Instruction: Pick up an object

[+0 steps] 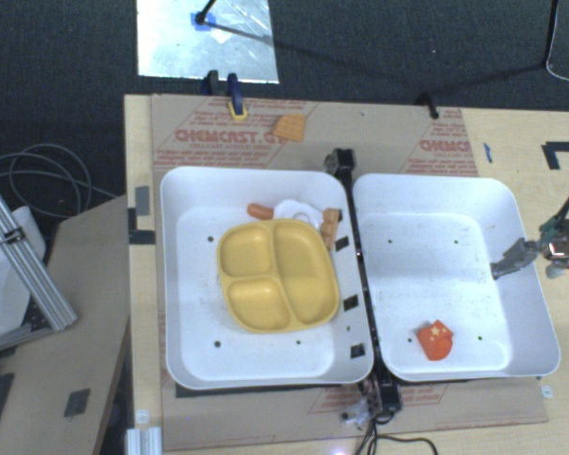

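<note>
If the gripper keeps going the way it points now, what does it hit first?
The gripper points left and slightly down across the right bin. Its line crosses bare bin floor, passing above the orange object, so probably the divider between the bins comes first. Its height is unclear.

The arm enters at the frame's three o'clock edge, with little of it in sight beyond the wrist hardware and dark cabling at about two o'clock. The gripper (514, 258) points toward nine o'clock, slightly down toward eight, its grey tip reaching in low from the wrist. The end is small and blurred, so whether the jaws stand apart or together cannot be made out. Nothing shows between them.
</note>
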You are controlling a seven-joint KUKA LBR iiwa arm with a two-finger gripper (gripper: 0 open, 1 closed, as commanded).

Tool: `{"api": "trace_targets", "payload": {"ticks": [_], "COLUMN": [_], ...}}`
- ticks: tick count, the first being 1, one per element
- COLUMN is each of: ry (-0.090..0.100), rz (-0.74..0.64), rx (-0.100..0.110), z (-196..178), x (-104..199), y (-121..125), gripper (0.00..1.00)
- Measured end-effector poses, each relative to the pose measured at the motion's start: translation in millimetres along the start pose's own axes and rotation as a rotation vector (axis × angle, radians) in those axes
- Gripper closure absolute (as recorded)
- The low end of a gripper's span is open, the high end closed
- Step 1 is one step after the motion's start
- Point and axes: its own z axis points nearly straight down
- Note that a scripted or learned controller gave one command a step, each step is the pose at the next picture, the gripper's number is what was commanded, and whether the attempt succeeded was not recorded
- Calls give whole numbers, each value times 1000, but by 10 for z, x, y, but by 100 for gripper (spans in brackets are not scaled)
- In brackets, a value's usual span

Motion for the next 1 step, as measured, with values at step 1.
{"api": "trace_targets", "payload": {"ticks": [1], "ry": [1], "rz": [-13], "rx": [-6], "z": [-112], "x": [54], "y": [36], "gripper": [100]}}
